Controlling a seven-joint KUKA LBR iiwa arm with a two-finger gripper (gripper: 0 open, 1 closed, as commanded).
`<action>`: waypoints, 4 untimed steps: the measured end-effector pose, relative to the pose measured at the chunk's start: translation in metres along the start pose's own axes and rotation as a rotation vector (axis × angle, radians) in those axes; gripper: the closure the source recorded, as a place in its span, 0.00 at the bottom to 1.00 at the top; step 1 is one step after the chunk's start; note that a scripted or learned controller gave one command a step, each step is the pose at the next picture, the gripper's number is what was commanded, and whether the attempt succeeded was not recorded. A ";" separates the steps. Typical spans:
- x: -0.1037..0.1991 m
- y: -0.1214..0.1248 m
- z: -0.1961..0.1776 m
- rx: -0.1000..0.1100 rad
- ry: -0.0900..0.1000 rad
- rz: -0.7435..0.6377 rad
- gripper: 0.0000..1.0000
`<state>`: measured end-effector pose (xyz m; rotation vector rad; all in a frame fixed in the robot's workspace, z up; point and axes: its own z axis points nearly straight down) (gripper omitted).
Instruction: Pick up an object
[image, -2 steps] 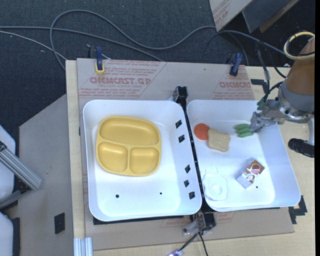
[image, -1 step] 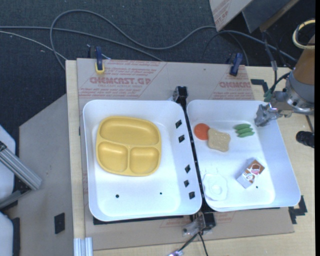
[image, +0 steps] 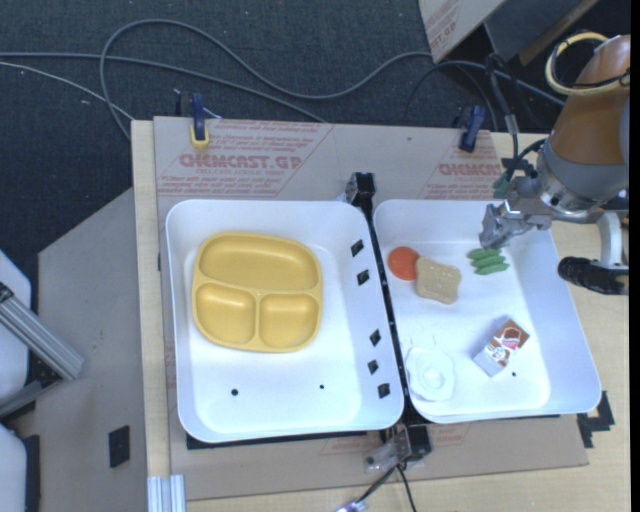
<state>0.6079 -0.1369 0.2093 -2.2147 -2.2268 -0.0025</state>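
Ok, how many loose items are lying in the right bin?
5: an orange slice and bread piece near the divider, green beans under the gripper, a small carton, a white lid in front. The gripper may hide more.

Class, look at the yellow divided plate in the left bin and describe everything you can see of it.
The yellow divided plate looks like matte moulded plastic, a rounded rectangle with three compartments: one long one along the far side and two smaller ones side by side nearer the camera. All three hold nothing. It lies flat and upright on the floor of the left bin, toward its far left part, with nothing else touching it.
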 end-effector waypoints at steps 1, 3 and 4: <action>0.052 -0.004 0.007 0.004 0.001 0.000 1.00; 0.166 -0.016 -0.018 0.000 0.001 -0.002 1.00; 0.225 -0.004 -0.018 -0.001 0.001 -0.002 1.00</action>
